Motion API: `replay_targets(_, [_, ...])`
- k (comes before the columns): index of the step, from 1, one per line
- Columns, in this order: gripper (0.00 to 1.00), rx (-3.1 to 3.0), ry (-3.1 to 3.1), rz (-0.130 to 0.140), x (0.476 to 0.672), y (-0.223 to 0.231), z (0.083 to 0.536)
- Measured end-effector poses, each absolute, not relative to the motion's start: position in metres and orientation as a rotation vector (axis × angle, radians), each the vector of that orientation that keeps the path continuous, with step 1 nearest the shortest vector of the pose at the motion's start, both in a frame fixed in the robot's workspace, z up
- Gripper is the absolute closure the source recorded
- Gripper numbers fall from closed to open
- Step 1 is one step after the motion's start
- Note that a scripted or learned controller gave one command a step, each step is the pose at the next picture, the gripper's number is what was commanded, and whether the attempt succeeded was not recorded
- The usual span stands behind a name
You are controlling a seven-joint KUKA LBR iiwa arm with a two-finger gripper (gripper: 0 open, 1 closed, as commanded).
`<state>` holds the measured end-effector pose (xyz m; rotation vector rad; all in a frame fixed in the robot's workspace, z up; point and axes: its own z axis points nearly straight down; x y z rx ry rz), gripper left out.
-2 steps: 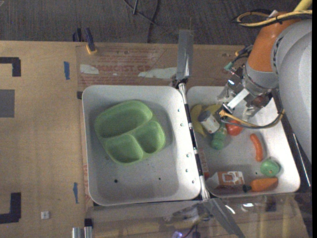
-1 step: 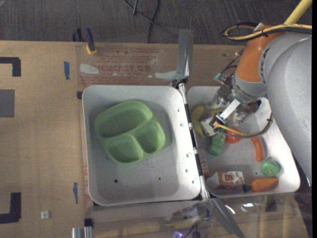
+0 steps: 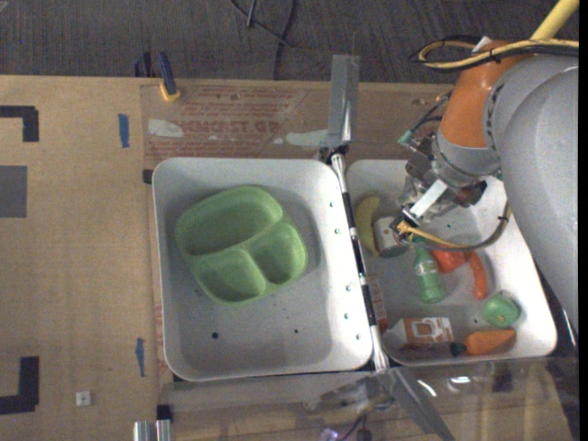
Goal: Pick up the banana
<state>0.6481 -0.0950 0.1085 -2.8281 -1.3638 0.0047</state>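
Grey and orange-banded, the arm (image 3: 514, 108) slants down from two o'clock into the right bin (image 3: 542, 333), its gripper (image 3: 404, 226) low over the floor there. Whether it pinches anything I cannot tell. Just beside it, at nine o'clock, lies the banana (image 3: 367, 222), smooth, yellow-green, curved against the bin's left wall.

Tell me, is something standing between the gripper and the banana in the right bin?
Nothing visible does. The gripper sits right beside the banana, on its right side. The green bottle and other toys lie lower in the right bin, off that path.
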Motion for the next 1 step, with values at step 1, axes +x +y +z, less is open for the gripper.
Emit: replay_targets(1, [1.0,-2.9,-1.209,0.001,0.6595,-0.067,0.2168])
